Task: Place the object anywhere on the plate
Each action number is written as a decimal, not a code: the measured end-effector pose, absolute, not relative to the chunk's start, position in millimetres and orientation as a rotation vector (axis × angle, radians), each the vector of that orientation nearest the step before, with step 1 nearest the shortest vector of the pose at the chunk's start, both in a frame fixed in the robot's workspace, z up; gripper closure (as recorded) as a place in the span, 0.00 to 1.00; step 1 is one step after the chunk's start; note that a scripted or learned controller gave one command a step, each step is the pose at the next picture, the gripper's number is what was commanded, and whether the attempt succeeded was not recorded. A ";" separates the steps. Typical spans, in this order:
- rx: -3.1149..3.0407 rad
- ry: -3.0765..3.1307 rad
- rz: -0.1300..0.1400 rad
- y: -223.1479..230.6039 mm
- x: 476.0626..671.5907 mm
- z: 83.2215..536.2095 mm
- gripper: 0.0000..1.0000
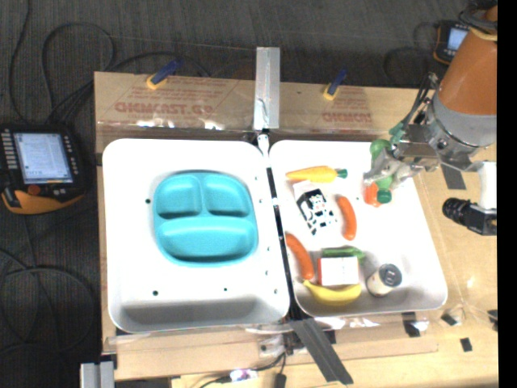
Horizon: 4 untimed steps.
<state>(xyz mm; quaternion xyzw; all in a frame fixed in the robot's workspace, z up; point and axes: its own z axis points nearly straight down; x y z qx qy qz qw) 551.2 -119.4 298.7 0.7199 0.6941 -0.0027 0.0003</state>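
A light blue divided plate lies in the left white bin. My gripper hangs over the upper right part of the right bin, reaching in from the right. Just under it is a small orange-red toy with a green end; whether it is held or resting on the bin floor I cannot tell. A green piece shows at the gripper's upper side. The plate has nothing on it.
The right bin also holds a yellow-orange carrot, a black-and-white box, a red sausage, an orange piece, a white block on a banana, and a grey can.
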 end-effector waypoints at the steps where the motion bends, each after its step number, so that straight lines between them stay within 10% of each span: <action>1: 2.219 2.225 -0.005 -47.1 574.8 302.2 1.00; 2: 1.838 2.552 -0.003 16.5 577.0 181.5 1.00; 3: 1.839 2.552 -0.003 16.2 577.1 181.6 0.00; 4: 1.839 2.552 -0.003 16.2 577.1 181.6 0.00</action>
